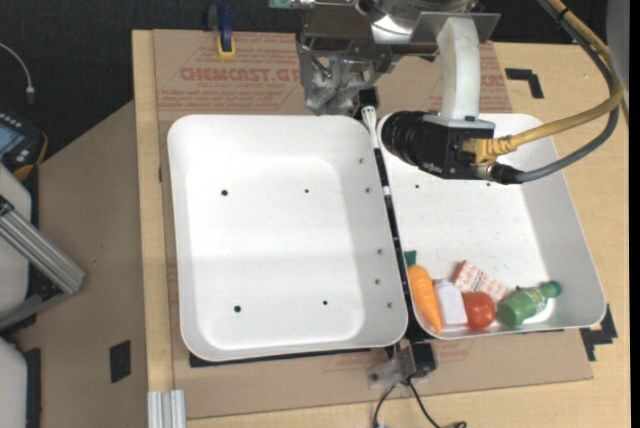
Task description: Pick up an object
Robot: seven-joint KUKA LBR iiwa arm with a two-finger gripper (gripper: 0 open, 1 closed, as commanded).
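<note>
Several toy items lie bunched in the front corner of the right bin (pixel 520 216): an orange carrot (pixel 424 297), a red round piece (pixel 480 310), a green bottle (pixel 524 304), a small red-and-white pack (pixel 471 277) and a white piece (pixel 450 302). My gripper (pixel 338 94) hangs at the back of the bench, over the rear rim where the two bins meet, far from these items. I see nothing held in it.
The left bin (pixel 270 236) shows a bare white floor with a few small dark dots. A black camera unit (pixel 438 146) on the arm juts over the back of the right bin. A blue-and-yellow clamp (pixel 224 31) stands at the bench's back left.
</note>
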